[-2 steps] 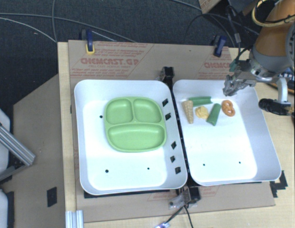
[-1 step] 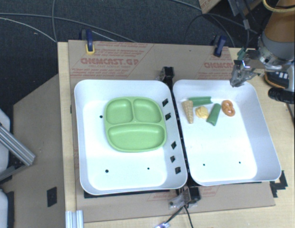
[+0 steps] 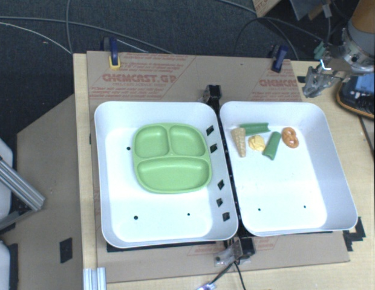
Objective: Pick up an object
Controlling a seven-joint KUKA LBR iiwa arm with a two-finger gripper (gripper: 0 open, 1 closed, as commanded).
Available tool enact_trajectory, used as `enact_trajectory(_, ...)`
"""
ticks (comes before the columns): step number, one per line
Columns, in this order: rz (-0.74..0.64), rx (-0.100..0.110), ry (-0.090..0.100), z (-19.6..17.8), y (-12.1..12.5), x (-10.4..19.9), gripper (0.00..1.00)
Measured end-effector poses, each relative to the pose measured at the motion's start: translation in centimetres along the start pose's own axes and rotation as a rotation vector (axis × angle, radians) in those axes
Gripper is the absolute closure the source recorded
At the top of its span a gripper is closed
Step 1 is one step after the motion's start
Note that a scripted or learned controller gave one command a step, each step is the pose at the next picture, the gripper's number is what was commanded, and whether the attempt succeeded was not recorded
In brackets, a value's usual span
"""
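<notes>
Several small items lie in the far part of the right bin (image 3: 308, 213): a cream corn-like piece (image 3: 239, 141), a green block (image 3: 254, 127), a yellow lump (image 3: 256, 142), a green cylinder (image 3: 272, 145) and an orange pretzel shape (image 3: 290, 137). My gripper (image 3: 313, 88) hangs outside the bin, past its far right corner, above the bench. It is well apart from all the items, and nothing shows in its grasp.
A green divided plate (image 3: 172, 157) lies in the left bin (image 3: 115, 210). Black clips (image 3: 219, 186) line the ridge between the two bins. Blue clamps (image 3: 114, 52) hold the board's far edge. Cables run across the dark floor behind.
</notes>
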State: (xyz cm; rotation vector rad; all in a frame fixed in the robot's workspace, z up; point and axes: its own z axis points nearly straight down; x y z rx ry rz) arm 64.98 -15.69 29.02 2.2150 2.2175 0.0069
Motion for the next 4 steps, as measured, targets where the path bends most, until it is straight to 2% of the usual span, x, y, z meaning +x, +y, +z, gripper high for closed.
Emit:
enact_trajectory(1,-0.003,0.011,0.004,0.5,-1.5,4.6,1.00)
enact_trajectory(3,-0.004,0.013,0.005,4.7,-2.9,14.9,1.00)
enact_trajectory(4,-0.004,0.011,0.004,4.4,-4.1,20.2,1.00)
